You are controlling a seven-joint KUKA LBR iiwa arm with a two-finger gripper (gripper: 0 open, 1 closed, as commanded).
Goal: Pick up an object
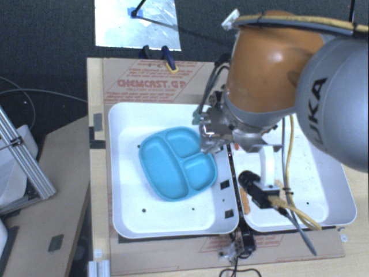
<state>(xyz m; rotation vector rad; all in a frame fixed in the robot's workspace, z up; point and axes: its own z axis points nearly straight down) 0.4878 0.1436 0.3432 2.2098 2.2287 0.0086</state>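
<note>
Camera view from above puts the end effector (209, 138) low inside the left bin (124, 154), right at the upper right rim of the blue divided plate (176, 163). It looks to be touching that rim or just off it. The bulk of the wrist covers most of it, so I cannot tell whether it is open or closed, nor whether the rim is gripped.

The plate is the task's thing. It lies flat on the bin floor, spreading left of and below the end effector, its three compartments face up and turned at a slant to the bin walls.

The grey arm (337, 91) and its orange band (271, 51) rise above and to the right of the end effector, hiding the upper part of the right bin (328, 198) and the far end of the wall between the two bins. Below the end effector, just past that wall, a thin orange sliver (244, 201) is too small to identify.

Both bins rest on a cardboard sheet (153, 82) with red lettering, above and left of the end effector. A blue clamp (169, 59) sits at its far edge, and beyond that lies a silvery sheet (135, 16). Far left, the pale tabletop (63, 160) is cut off by the frame edge.
</note>
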